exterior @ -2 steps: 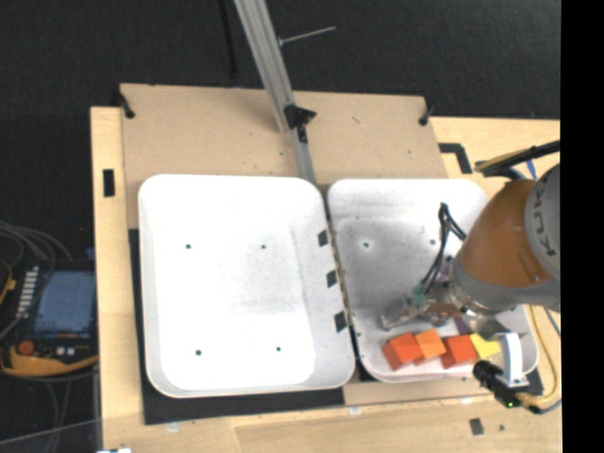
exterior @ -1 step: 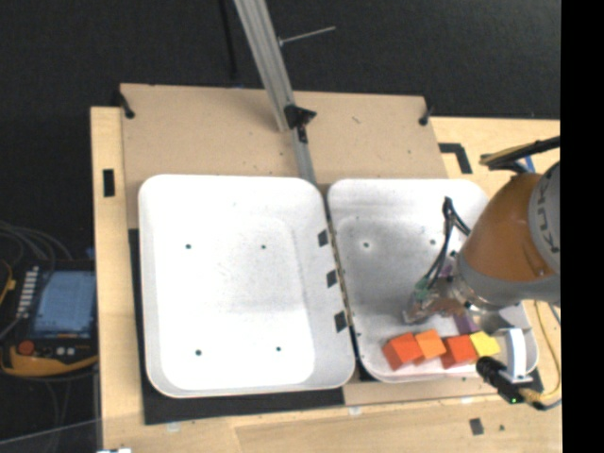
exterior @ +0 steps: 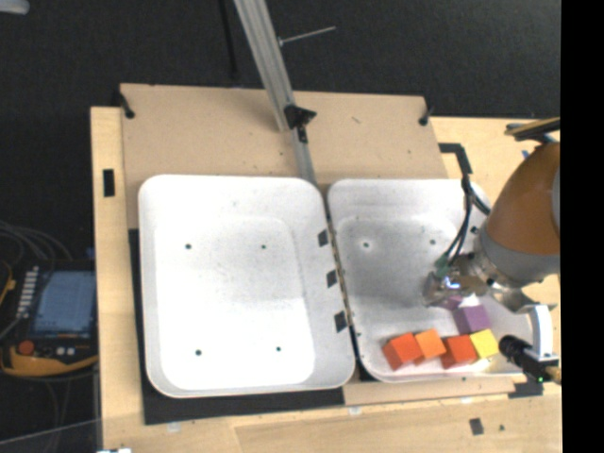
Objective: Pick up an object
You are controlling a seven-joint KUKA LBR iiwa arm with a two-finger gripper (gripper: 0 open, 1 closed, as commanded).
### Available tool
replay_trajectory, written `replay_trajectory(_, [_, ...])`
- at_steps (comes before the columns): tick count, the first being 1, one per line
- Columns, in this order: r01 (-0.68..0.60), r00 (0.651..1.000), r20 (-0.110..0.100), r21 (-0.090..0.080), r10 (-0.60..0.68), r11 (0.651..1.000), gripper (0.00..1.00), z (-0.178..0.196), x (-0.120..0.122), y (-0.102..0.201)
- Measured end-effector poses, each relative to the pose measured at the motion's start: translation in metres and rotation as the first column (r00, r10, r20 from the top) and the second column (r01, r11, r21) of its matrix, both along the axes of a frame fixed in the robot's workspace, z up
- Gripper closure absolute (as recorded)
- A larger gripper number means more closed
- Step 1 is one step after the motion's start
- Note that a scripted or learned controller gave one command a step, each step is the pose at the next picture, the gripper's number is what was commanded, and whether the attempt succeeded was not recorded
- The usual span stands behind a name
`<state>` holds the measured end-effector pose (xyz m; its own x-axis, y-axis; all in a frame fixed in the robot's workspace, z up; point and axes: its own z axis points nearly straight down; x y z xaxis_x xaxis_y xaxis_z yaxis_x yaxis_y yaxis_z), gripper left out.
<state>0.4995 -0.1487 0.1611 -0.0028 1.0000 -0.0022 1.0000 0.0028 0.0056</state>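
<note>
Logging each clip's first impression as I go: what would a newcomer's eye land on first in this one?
Probably the cluster of small coloured blocks in the near right corner of the right white bin: an orange-red block, an orange block, a red block, a yellow block and a purple block. Next, the grey arm with its orange band, its gripper low beside the purple block. The left white bin shows bare floor.

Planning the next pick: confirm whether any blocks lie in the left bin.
No: the blocks, orange, yellow and purple, all sit in the right bin near its front edge, while the left bin shows bare white floor.
</note>
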Motion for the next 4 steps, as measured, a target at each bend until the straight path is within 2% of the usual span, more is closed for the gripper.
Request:
replay_trajectory(1, [-0.002,1.000,0.002,0.000,0.002,1.000,1.00,0.054,0.002,-0.001])
replay_trajectory(2, [-0.003,1.000,-0.003,0.004,0.003,1.000,1.00,0.066,0.016,0.054])
replay_trajectory(3, [-0.006,1.000,-0.003,0.004,0.006,1.000,1.00,0.064,0.043,0.105])
replay_trajectory(4, [-0.006,1.000,-0.003,0.004,0.006,1.000,1.00,0.076,0.054,0.158])
